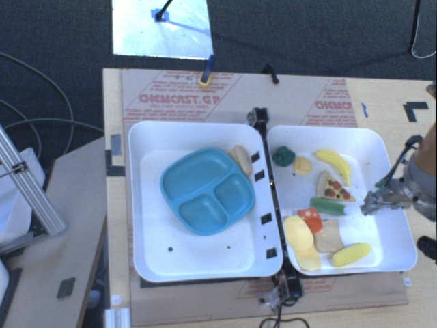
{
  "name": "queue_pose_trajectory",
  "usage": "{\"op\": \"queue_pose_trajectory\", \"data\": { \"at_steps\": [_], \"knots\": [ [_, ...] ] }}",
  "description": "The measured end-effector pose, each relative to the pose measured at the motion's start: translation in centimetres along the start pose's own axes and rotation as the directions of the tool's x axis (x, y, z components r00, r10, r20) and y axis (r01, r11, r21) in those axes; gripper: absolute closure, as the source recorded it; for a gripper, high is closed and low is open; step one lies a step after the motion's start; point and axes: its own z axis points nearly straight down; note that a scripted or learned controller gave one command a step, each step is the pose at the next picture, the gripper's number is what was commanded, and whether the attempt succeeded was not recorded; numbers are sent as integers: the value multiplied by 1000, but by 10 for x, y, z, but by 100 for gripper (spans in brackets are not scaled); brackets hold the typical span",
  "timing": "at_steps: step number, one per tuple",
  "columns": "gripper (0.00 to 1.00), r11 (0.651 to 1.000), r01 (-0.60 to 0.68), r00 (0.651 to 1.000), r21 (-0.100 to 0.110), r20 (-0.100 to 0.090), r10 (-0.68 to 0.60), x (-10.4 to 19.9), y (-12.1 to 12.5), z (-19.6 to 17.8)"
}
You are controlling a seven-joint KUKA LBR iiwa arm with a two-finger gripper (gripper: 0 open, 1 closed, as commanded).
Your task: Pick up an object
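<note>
I see the gripper at the right bin's right side, can't tell its state; green cucumber lies just left of it, long axis pointing toward it

1. Arm: a small portion enters at the right edge of the camera view. The casing is grey, with a rounded, smooth outline.
2. Upper section: a brownish-orange patch shows at the right edge above the grey casing; it is blurred and its form cannot be made out.
3. Cable: a thin dark cable curves from a dark fitting near the arm toward the tool end.
4. Gripper: a grey metal assembly of slim, angular parts, darker than the arm casing, tapering toward the tip.
5. Markings, screws: too small to tell.
</note>
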Motion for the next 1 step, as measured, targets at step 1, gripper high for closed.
{"op": "queue_pose_trajectory", "data": {
  "at_steps": [1],
  "knots": [
    [100, 1000, 1, 1000, -2, 1, -1, -5, -12, 71]
  ]
}}
